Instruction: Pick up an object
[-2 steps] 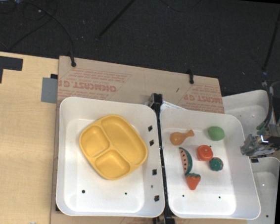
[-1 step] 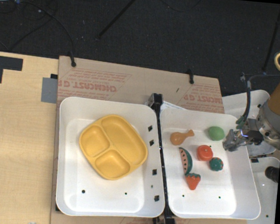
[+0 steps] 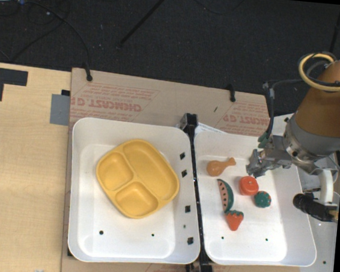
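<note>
From my seat I see the gripper [image 3: 258, 166] low over the right bin [image 3: 291, 248], just above and beside the small red tomato-like toy [image 3: 249, 185]. How the jaws stand I cannot tell; the dark hardware blurs together there, and nothing shows between them. The candidates all lie in that bin: an orange drumstick toy [image 3: 220, 165] toward the divider, a watermelon slice [image 3: 226, 195], a strawberry [image 3: 234, 219] and a green ball [image 3: 263, 199] touching or nearly touching the red one. I judge the red piece the target, since the tool sits nearest it. The left bin [image 3: 88, 226] holds a yellow divided plate [image 3: 137, 178], well apart from the arm.
</note>
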Robot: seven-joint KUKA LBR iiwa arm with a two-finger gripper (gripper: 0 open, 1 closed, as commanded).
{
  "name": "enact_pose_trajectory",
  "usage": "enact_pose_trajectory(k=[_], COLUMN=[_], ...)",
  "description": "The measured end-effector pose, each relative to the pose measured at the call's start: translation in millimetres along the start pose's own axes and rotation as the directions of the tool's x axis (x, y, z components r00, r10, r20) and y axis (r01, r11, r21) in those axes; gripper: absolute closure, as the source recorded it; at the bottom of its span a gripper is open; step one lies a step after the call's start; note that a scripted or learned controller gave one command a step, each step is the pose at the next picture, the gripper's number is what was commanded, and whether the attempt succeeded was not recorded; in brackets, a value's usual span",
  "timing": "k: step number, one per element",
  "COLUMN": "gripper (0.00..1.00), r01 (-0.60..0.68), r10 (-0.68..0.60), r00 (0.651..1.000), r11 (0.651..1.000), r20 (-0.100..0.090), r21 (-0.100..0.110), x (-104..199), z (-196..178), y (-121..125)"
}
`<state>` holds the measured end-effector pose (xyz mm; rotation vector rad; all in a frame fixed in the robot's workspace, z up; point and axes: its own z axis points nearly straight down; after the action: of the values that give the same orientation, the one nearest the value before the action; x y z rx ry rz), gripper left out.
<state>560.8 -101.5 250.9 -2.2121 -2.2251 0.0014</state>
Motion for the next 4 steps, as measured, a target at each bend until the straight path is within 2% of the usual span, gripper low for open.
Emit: enact_pose_trajectory(k=[1,2,3,4], gripper=[1.0,1.0,1.0,1.0], r01=[-0.001,-0.002,-0.001,-0.001], r10=[0.001,0.002,0.001,0.001], r00=[1.0,1.0,1.0,1.0], r11=[1.0,1.0,1.0,1.0], r20=[0.0,0.002,0.002,0.001], r21=[0.002,-0.001,-0.001,-0.002], x=[57.4,102.5,151.1,203.1], z=[14.3,8.9,17.6,11.3], y=[11.2,23.0,46.0,55.1])
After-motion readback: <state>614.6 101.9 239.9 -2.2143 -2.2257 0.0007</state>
